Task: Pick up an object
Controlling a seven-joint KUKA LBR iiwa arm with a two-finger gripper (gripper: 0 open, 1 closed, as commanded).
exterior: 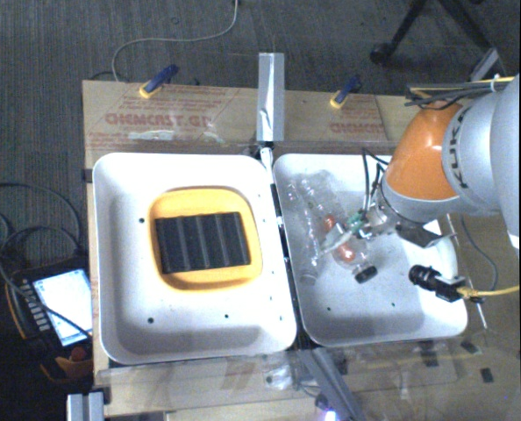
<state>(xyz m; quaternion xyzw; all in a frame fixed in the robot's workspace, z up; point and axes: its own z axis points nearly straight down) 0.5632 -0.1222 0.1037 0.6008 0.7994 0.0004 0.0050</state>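
Gripper (359,226): seen at the centre of the right bin (436,323), low over a clear plastic item; whether the fingers are wide or narrow cannot be told, since dark hardware and cables hide the tips

Arm (436,160): reached in from 3 o'clock, the orange band lying at about 2 o'clock of the gripper; it is judged that this slant is taken so the wrist can be dropped onto the bin's cluttered middle

Clear bottle (313,217): lies flat in the right bin at 9 o'clock of the gripper, close beside it; whether it is touched cannot be told, and nothing is seen clamped

Bottle axis: the long axis is judged to run from 11 o'clock to 5 o'clock, roughly along the divider between the bins; which end is the neck is too blurred to say

Small reddish piece (346,251): just at 7 o'clock of the gripper, possibly a cap or part of the bottle

Dark small piece (364,273): at 6 o'clock of the gripper, lying apart on the bin floor

Yellow tray (206,239): set in the left bin (120,323), dark slats inside, well apart at 9 o'clock; its long side is laid from 9 to 3 o'clock

Progress: the pick is judged not yet made
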